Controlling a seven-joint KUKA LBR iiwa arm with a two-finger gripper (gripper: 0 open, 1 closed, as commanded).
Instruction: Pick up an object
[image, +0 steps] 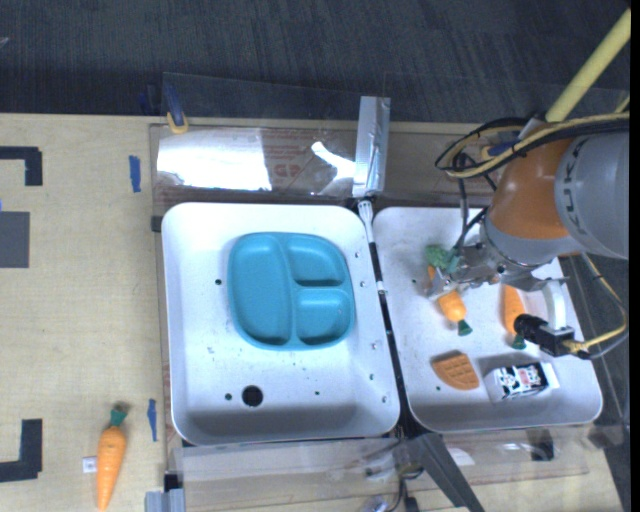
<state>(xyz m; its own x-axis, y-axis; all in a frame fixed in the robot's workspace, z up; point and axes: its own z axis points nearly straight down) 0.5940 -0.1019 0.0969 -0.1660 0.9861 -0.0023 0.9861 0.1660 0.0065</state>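
Note:
The right bin (575, 405) holds a small orange carrot (452, 305), a second carrot (513, 307), a tan waffle-like piece (458, 371), a black-and-white carton (520, 380) and a green piece (438, 257). My gripper (462, 272) hangs low over the bin's upper middle. It is just above the top end of the small carrot and right of the green piece. The wrist hides what lies directly beneath it.
The left bin (190, 300) carries a blue divided plate (292, 288) and has a dark hole (252, 396) near its front. Another carrot (110, 455) lies on the bench outside, at front left. Cables (480, 150) loop behind the arm.

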